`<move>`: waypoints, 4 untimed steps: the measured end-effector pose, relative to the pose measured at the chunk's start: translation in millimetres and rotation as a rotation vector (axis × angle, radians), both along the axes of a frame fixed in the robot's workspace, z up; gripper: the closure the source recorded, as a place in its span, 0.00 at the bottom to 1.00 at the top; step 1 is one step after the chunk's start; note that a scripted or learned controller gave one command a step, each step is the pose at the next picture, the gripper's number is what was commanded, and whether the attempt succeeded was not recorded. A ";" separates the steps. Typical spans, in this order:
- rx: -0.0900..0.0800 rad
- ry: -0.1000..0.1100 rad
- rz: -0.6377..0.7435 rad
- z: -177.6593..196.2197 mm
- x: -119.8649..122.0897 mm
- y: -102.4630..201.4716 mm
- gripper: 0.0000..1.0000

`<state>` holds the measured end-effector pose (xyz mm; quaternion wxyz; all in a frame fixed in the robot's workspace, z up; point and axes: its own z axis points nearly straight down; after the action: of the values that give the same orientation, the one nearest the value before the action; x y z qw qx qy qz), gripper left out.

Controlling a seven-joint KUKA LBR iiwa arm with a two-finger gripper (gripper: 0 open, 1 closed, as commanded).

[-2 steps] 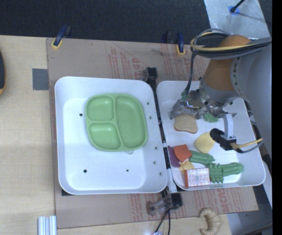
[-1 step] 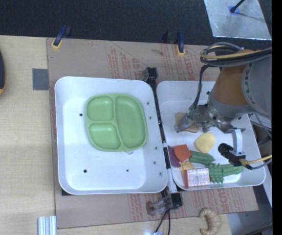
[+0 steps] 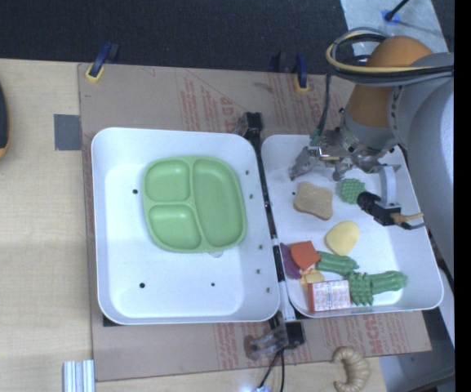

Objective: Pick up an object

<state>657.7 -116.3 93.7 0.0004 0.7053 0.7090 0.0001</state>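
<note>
Brown cardboard covers the worktop (image 3: 31, 243), clipped at its far edge, and carries two shallow white bins side by side. Taking the right bin (image 3: 415, 296) as landmark: the left bin (image 3: 121, 292) adjoins it on its left and holds a pale green divided plate (image 3: 194, 202) of smooth moulded plastic with three compartments.

The gripper (image 3: 326, 160) hangs over the far left corner of the right bin, below the orange band of the arm (image 3: 382, 80). Its metal fingers appear spread apart, with nothing between them; the tips stand at or just above the bin floor, and contact cannot be confirmed.

No object is lifted. All candidate objects lie in the right bin:
- A tan bread slice (image 3: 313, 200), flat, matt and roughly square, lies just on the near side of the gripper. It is the closest object.
- A small green knobbly piece (image 3: 351, 190) lies to the right of the bread slice, beside a black part of the arm assembly.
- A yellow rounded piece (image 3: 342, 237), smooth and potato-like, lies nearer the bin centre.
- An orange-red wedge (image 3: 303, 256), a green ridged vegetable (image 3: 335, 263) and a second green ridged vegetable (image 3: 375, 284), long axis running left to right, lie toward the near wall.
- A small printed carton (image 3: 328, 296) rests against the near wall.

Judgement: the coming move turns on the offset between fingers and bread slice. The slice lies toward the near side of the bin from the fingers, so the gripper needs a short shift in that direction before closing. Its flat, low profile is likely to give the fingers little edge to grip.
</note>
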 end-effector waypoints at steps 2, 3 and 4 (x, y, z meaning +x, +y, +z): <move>0.003 0.012 -0.002 -2.7 -122.0 18.9 0.00; -0.001 -0.003 0.001 -0.9 -48.7 -0.9 0.00; 0.003 0.012 -0.002 8.7 -133.2 13.8 0.00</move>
<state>524.5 -102.5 102.4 -0.0048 0.7059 0.7083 -0.0030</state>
